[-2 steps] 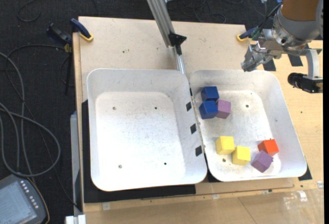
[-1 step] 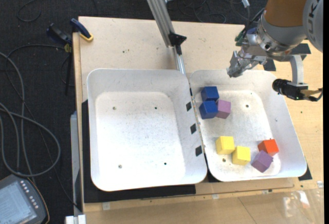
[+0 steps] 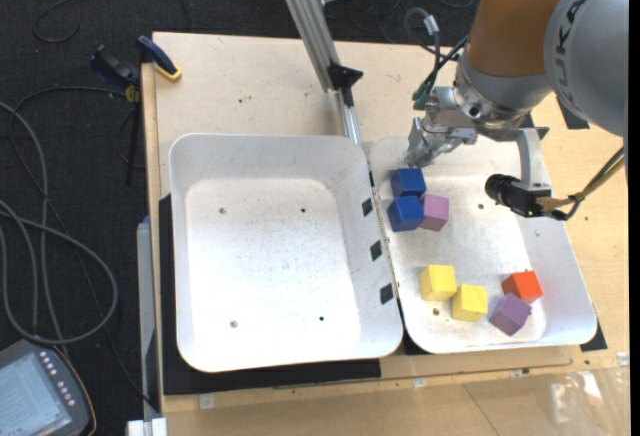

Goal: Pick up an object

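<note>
Nearest the camera, at the right bin's point(image 3: 565, 269) front edge: purple cube point(image 3: 511, 313), orange cube point(image 3: 522, 285) just beside it toward the right rim, two yellow cubes point(image 3: 437, 281) point(image 3: 470, 301) side by side left of those.

Further back, near the bin's left wall: three cubes in a tight cluster. Blue cube point(image 3: 407, 182) at the back, second blue cube point(image 3: 404, 213) touching it in front, pink-purple cube point(image 3: 435, 212) touching the second blue on its right.

Gripper point(image 3: 425, 150) hangs at the bin's back left corner, just behind the rear blue cube, tips close to its top edge. Cannot tell whether the claw is spread or closed; nothing visible in it. Every cube sits on the bin floor.

Arm point(image 3: 540, 19) comes in from the right, orange band above the wrist, grey link running off the right edge. Black fitting point(image 3: 515, 194) sticks out over the bin's right side.

Left bin point(image 3: 270, 244): white floor with specks and a few small dark dots. Black tabs point(image 3: 375, 249) along the seam between bins.

Bench point(image 3: 250, 84) is pale board. Blue-and-yellow clamp point(image 3: 155, 59) at its back left corner. Metal strut point(image 3: 305, 9) slants from the back edge to the bins' seam. Cables lie on dark floor around the bench; screen device point(image 3: 40, 394) at lower left.
</note>
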### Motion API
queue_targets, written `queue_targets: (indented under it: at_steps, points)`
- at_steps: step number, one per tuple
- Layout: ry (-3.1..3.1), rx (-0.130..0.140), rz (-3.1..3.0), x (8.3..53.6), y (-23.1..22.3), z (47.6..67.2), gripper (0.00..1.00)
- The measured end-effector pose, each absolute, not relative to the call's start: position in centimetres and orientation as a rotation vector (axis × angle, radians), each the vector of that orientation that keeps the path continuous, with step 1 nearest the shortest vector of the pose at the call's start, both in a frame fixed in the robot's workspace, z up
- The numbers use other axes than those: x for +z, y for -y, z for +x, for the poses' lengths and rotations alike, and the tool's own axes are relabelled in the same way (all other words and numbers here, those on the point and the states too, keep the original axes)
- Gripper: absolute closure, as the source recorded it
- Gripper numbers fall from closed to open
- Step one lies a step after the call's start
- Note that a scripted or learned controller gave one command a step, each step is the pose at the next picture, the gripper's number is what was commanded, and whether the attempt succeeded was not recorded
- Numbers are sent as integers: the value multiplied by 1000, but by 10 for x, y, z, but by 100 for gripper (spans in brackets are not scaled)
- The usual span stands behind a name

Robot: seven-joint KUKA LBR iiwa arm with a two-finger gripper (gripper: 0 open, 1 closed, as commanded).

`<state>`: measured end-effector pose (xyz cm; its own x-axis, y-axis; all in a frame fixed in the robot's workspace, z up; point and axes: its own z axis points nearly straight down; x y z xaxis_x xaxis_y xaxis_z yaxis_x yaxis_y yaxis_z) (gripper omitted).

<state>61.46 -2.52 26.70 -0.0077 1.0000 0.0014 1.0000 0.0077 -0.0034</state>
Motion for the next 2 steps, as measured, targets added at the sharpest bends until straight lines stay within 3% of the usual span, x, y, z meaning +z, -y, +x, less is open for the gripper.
queue_targets:
  at_steps: [2]
  points:
    - [2227, 2, -2212, 251, -62, 572, 100]
